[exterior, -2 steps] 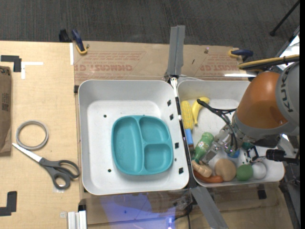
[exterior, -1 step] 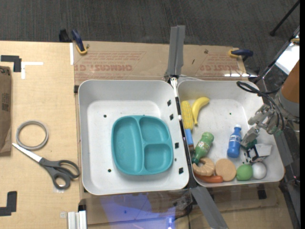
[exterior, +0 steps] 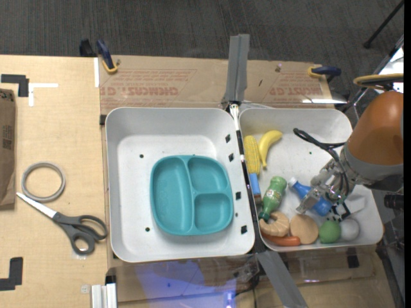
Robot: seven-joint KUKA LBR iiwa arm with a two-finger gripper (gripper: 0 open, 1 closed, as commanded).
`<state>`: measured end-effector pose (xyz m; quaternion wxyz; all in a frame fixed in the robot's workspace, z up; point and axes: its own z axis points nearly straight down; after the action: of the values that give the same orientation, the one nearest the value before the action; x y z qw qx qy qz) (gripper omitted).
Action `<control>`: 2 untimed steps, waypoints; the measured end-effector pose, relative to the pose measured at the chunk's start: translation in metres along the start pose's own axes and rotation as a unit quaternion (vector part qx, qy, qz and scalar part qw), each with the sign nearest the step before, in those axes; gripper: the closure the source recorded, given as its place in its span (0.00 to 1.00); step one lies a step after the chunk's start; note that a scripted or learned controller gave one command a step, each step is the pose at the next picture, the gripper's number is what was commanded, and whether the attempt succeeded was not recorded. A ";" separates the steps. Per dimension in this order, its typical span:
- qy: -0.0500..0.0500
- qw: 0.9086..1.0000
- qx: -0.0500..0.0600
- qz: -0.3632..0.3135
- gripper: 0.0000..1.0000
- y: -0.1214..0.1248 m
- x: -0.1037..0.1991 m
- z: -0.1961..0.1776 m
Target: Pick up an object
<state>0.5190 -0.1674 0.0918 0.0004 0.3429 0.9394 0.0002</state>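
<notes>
Where the two white bins sit side by side on the surface, the left bin holds a teal divided plate lying flat near its middle. The right bin is crowded along its near half: a banana and an ear of corn lie by the dividing wall, a green bottle slants below them, and a bread-like piece, a red-orange piece, a green ball and a pale round object line the front wall. The pincer is down in the right bin, directly over a blue and white object and touching or nearly touching it; how wide it stands cannot be told. Scissors and a tape roll lie left of the bins.
</notes>
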 end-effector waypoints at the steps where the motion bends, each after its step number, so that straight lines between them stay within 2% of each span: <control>1: 0.000 0.999 0.001 0.039 0.00 -0.018 0.039 0.000; 2: -0.001 0.999 0.000 0.037 1.00 -0.017 0.038 -0.009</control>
<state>0.4792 -0.1555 0.1007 0.0012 0.3778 0.9259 -0.0001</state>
